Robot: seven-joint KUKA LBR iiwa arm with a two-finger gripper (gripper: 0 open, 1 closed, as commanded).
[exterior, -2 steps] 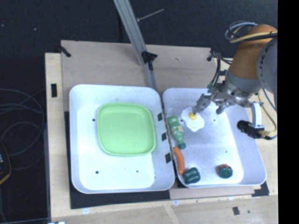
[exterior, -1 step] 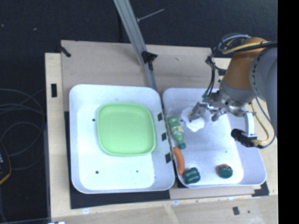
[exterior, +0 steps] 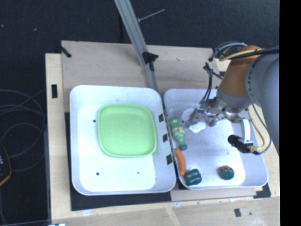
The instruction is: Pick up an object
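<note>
My gripper (exterior: 201, 118) is low over the upper left part of the right bin (exterior: 254, 173), under the orange band of the arm. A small white object (exterior: 196, 126) lies right below it, touching or nearly touching it. A green and pale bottle-like item (exterior: 177, 131) lies along the bin's left wall. Below that is an orange carrot-like piece (exterior: 180, 160), then a dark green object (exterior: 193, 176) at the front left. A red and green round object (exterior: 226, 172) sits at the front.
The left bin (exterior: 84, 173) holds a light green square plate (exterior: 127, 130). A grey slanted pole (exterior: 134, 29) rises behind the bins. A black part with a cable (exterior: 237, 144) hangs from the arm over the right bin's right side.
</note>
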